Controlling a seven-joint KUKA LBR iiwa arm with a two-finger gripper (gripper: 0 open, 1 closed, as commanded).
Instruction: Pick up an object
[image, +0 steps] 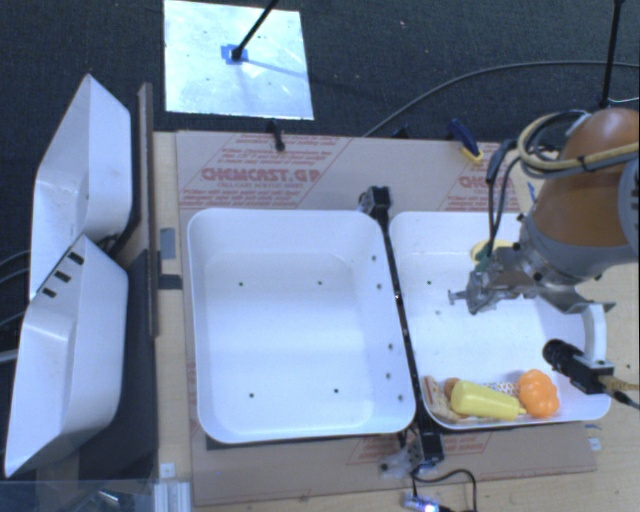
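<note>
Pincer (478, 296), grip unclear, over right bin (440, 245) with yellow (484, 400) and orange (539, 393) objects.

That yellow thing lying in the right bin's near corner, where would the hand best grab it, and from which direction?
Judging by its pose, the yellow object lies flat and elongated along the right bin's near wall. Probably best gripped across its narrow middle, coming straight down. The orange ball crowds its right end, so avoid that end.

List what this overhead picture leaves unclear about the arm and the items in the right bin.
- End effector: too small and blurred to judge.
- Yellow item and orange ball: exact kind unclear, small and soft-focused.
- Right bin: far right part hidden under the arm.
</note>
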